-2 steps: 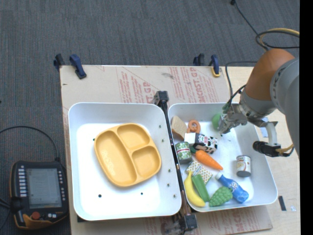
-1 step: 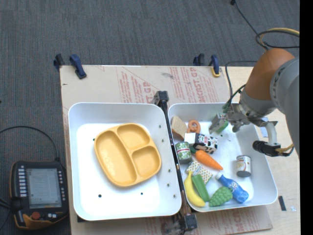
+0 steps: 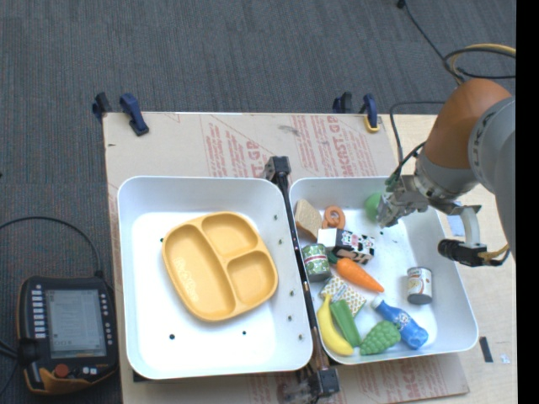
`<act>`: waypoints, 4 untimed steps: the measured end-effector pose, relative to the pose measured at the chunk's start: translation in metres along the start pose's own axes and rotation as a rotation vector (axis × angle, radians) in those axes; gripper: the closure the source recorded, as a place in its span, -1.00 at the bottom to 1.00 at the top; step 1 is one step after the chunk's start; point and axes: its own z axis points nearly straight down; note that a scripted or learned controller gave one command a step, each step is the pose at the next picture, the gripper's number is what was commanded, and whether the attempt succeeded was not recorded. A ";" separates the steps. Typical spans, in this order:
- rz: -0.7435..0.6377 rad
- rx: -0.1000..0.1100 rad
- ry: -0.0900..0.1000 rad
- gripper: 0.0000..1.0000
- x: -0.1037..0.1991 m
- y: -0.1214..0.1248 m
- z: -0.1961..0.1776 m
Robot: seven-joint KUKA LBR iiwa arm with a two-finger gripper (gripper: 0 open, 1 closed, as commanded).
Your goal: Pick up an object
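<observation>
Beside the end effector (image 3: 389,211), at the far side of the right bin (image 3: 446,305), sits a small green ball-like toy (image 3: 374,201), the nearest candidate for picking. Whether the end effector is released or clenched I cannot tell. I judge the green toy light and rigid, but round and likely to slip, so opposing contact across its middle seems wise. Nearer the camera from the green toy lie a black-and-white cow figure (image 3: 357,244), an orange carrot (image 3: 360,275) and a small grey can (image 3: 418,284). Further still are a blue bottle (image 3: 402,324) and a banana (image 3: 332,327). Left of it, the other bin (image 3: 143,196) carries a yellow divided plate (image 3: 220,264) on the counter (image 3: 210,137).
</observation>
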 end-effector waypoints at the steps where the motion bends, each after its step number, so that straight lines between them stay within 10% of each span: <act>1: -0.001 -0.001 0.000 -1.00 0.000 0.000 0.000; 2: 0.011 -0.002 0.002 -1.00 0.086 0.001 0.016; 3: 0.010 -0.004 0.004 1.00 0.086 0.003 0.005; 4: 0.009 -0.004 0.004 -1.00 0.086 0.002 0.005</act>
